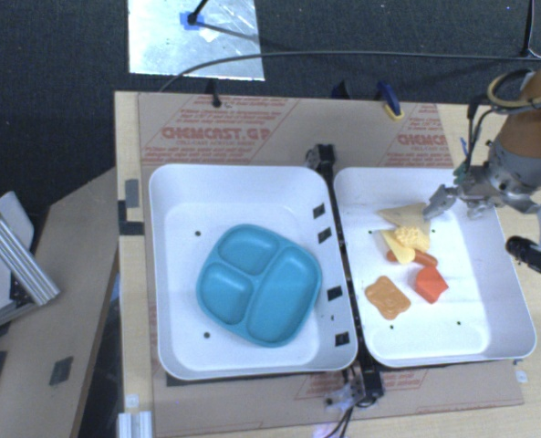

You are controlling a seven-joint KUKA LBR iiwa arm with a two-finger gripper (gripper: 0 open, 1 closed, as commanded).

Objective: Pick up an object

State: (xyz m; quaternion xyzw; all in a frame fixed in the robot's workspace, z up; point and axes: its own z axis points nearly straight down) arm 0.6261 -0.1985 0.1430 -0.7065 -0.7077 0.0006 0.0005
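Approach step: gripper (441,203), finger state unclear, hovers at right bin's (503,336) far side beside tan wedge (400,214); next must descend onto it.

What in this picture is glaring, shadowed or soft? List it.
Camera view: the foil sheet at the top glares brightest; the white bins are evenly lit with faint shadows under the blue divided plate and the food pieces; the gripper looks slightly soft, its detail hard to read.
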